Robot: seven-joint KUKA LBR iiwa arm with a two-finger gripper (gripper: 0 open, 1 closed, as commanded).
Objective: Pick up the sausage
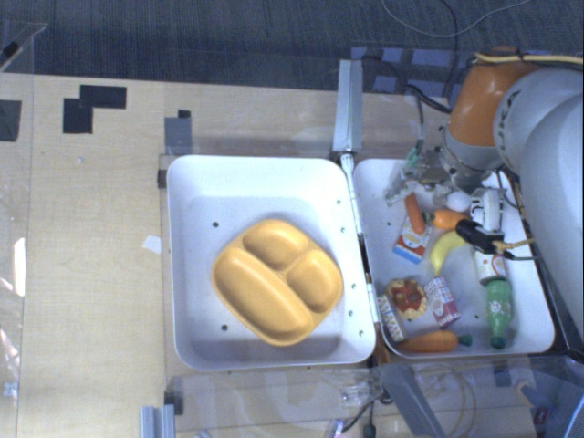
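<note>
Wooden bench [91, 272] fills my frame's left, carrying two white bins. At centre, the left bin [196, 336] holds a yellow divided tray [276, 281]. Over the right bin's [543, 336] upper part I see the pincer [422, 173]; whether it is clenched I cannot tell. Just below it lies the sausage [414, 212], beside a banana [443, 250].

I'm looking down on a robotics lab: a pale wooden worktop [91, 272] with black marker patches [91, 106] at upper left, two white bins [192, 245] clamped in metal brackets [346, 108], loose cables [438, 12] over grey carpet [182, 16] along the top.
</note>
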